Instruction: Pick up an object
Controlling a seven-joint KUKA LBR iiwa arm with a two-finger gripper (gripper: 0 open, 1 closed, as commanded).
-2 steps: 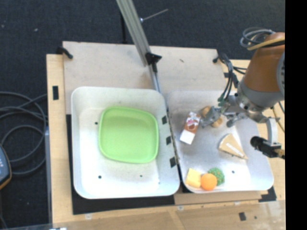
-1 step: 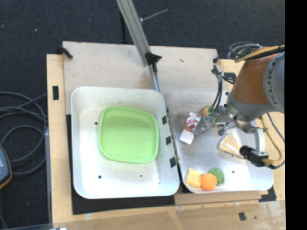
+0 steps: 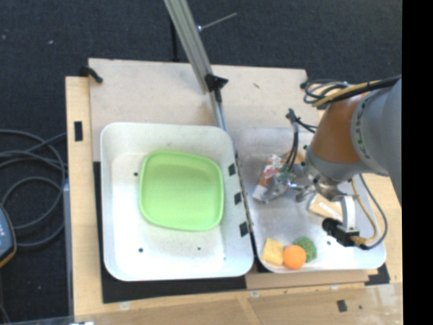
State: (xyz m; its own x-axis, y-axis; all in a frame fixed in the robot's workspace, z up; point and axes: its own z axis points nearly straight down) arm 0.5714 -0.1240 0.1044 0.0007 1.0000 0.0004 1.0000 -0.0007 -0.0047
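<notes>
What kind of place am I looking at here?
Probably a robotics lab test bench: a grey arm reaches over two white bins, one holding a green plate, with loose cables on the dark floor.

Left bin [image 3: 118, 249]: green plate [image 3: 181, 189] fills centre, margins around it open. Right bin [image 3: 254, 147]: arm [image 3: 352, 137] blocks right side; yellow block [image 3: 273, 252], orange ball [image 3: 293, 256], green piece [image 3: 307, 247] crowd the near edge. Mid-floor open.

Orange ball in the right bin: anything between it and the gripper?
Nothing visible blocks it. The orange ball sits at the bin's near edge, between a yellow block and a green item; the gripper hangs farther back.
</notes>
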